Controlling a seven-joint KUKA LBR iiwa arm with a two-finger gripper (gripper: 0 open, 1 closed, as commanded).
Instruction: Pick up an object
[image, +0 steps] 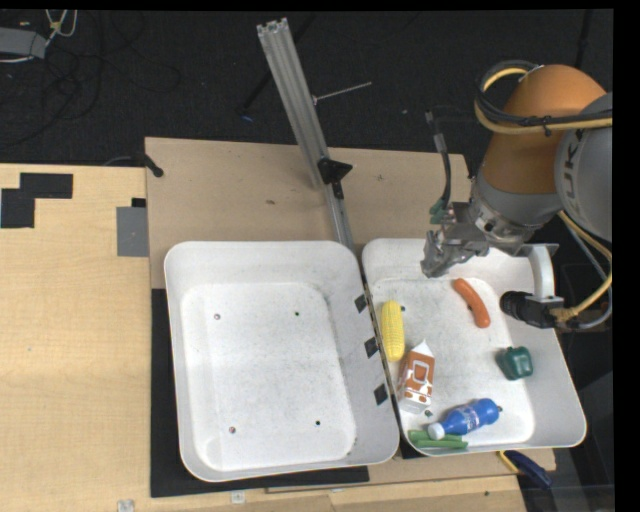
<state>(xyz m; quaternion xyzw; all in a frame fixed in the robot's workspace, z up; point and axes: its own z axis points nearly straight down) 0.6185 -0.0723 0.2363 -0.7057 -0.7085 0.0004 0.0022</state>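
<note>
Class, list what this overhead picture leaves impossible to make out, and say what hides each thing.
- Gripper: too small and dark against the arm to judge its fingers.
- Carton: print too small to read.
- Blue bottle: label blurred.
- Green object: too small to identify.
- Right bin: far corner covered by the arm.

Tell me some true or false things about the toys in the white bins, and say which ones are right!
1. The yellow corn cob lies in the right-hand white bin. True.
2. The blue plastic bottle lies in the left-hand white bin. False: it is in the right bin, near its front edge.
3. The gripper holds the orange sausage-shaped toy. False: the toy lies on the bin floor, apart from it.
4. The small dark green block sits right of the orange-and-white carton. True.
</note>
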